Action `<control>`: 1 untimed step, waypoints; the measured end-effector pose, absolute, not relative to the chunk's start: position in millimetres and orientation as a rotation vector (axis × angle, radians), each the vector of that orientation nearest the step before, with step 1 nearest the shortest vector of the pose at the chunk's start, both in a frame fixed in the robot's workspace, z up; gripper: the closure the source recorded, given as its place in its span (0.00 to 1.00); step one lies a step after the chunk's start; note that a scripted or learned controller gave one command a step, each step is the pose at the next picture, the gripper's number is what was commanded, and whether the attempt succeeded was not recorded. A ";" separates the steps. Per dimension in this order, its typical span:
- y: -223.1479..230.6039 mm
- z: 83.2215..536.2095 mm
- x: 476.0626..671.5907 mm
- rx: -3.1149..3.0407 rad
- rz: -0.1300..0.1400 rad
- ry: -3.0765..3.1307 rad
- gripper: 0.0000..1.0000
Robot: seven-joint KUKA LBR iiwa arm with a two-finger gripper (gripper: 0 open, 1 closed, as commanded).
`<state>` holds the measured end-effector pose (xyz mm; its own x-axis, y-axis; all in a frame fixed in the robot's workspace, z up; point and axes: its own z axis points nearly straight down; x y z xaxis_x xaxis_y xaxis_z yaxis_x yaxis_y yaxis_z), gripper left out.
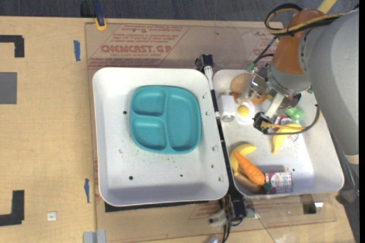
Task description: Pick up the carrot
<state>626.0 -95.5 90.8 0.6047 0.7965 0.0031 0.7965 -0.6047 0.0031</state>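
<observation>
A tan worktop under dark carpet carries two shallow white bins side by side; the left bin holds a teal divided plastic plate; the right bin holds a scatter of toy food. The grey arm's tool hangs over the far part of that bin, above a white-and-yellow toy egg; how far open it is I cannot tell, nor can I see anything held. The orange toy carrot lies slanted near the front of the right bin, well apart from the tool, between a yellow banana piece and a small labelled can.
</observation>
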 end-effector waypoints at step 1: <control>-94.2 91.2 589.1 2.808 0.017 1.400 0.00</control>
<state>589.1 -94.2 91.2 0.6016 0.7988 0.0078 0.7987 -0.6016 0.0086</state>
